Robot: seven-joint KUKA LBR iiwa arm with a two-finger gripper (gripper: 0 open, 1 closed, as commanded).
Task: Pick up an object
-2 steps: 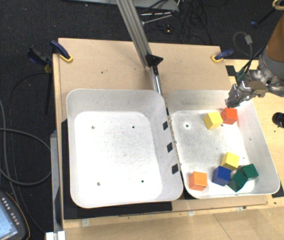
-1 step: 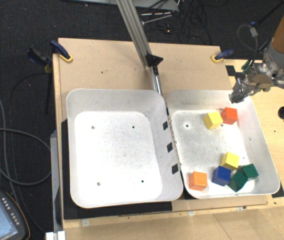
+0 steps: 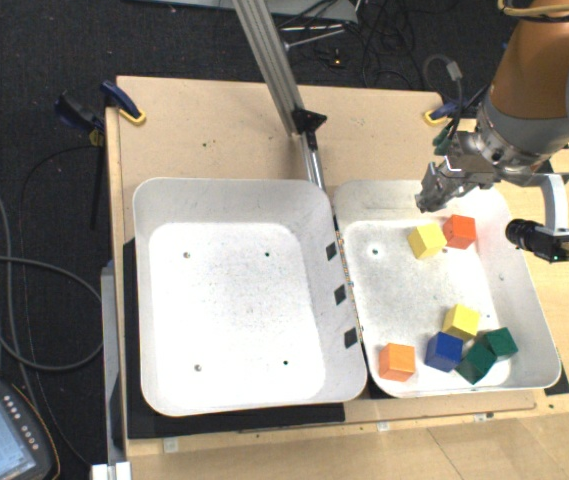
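The right bin (image 3: 384, 298) holds several blocks. A yellow block (image 3: 426, 240) and a red-orange block (image 3: 459, 231) lie near its far edge. An orange block (image 3: 397, 360), a blue block (image 3: 445, 351), another yellow block (image 3: 461, 320) and two green blocks (image 3: 491, 350) sit near its front edge. My gripper (image 3: 434, 196) hangs over the far edge of the right bin, just above and behind the yellow block and the red-orange one. I see nothing between its dark fingers.
The left bin (image 3: 164, 268) lies beside the right one on the wooden bench (image 3: 214, 128). A slanted metal pole (image 3: 269, 53) rises behind the bins. Clamps (image 3: 124, 103) grip the bench's far corners. A black camera unit (image 3: 539, 238) juts out by the wrist.
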